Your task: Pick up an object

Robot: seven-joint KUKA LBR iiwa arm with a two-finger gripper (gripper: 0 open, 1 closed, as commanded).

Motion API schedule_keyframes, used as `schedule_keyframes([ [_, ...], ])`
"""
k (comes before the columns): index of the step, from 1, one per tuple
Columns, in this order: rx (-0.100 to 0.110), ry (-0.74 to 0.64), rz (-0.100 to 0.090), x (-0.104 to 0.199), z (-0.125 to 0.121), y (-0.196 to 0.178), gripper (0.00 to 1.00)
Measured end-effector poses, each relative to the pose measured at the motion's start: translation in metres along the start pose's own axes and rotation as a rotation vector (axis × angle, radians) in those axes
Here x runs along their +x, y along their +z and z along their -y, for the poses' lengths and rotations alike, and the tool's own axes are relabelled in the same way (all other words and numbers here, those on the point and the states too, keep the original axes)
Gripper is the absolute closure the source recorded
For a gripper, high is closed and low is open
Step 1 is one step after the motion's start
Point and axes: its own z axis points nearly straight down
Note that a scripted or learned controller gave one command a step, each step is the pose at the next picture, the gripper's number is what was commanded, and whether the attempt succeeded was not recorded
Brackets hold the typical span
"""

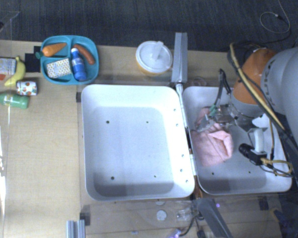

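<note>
Over the right shallow white bin [275,182], the grey arm [283,78] is reaching in from the right, its bulk hiding the bin's far right corner. The two-finger gripper [212,119] is hanging at the far edge of a crumpled pink cloth [212,144] lying left of centre; cables are blurring its tips.

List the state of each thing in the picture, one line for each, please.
Pink cloth: crumpled, lying in the right bin.
Claw: down in the right bin, at the cloth's upper edge.
Cup: upright, lid on.
Blue tray: holds toy food in its compartments.
Green bottle: lying on its side.
Can: lying on its side.
</note>
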Motion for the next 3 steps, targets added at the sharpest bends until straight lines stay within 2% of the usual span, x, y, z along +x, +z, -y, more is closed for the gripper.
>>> schedule_keyframes([
  [1,-0.007,-0.140,0.002,0.000,-0.032,0.005,0.00],
  [2,-0.014,-0.146,0.002,0.002,-0.035,-0.007,1.00],
  [3,0.000,-0.400,0.000,0.047,-0.069,-0.090,1.00],
])
